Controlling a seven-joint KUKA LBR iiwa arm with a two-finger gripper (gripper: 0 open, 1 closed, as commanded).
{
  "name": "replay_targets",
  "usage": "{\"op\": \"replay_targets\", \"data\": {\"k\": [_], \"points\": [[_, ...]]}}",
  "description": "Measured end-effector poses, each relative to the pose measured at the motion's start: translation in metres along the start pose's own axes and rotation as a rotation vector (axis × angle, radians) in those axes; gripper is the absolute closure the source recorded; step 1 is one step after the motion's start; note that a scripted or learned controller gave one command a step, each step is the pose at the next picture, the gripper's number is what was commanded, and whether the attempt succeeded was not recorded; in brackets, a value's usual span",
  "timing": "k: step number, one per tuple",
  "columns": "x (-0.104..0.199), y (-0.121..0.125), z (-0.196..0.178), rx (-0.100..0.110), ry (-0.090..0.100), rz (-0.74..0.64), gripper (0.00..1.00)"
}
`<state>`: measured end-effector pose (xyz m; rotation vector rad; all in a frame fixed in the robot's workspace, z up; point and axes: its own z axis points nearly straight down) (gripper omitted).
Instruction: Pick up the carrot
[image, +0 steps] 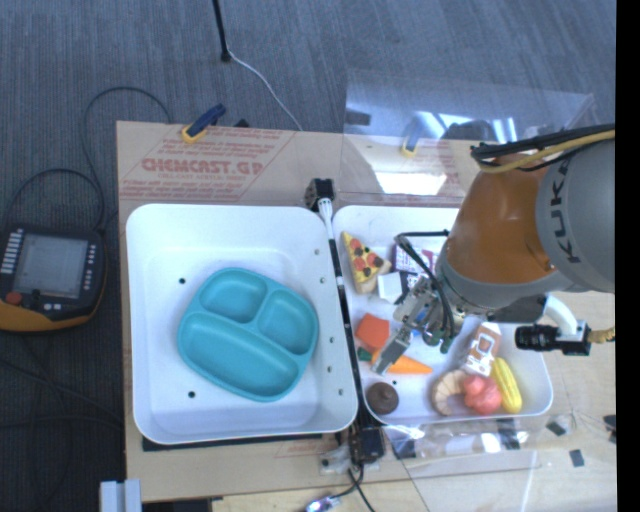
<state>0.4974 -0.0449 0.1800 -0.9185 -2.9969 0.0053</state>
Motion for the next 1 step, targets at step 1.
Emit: {"op": "replay_targets", "data": {"k": [1], "points": [[-0.0165,-0.0498,0.0207,0.001,0.002,0.470,0.00]]}}
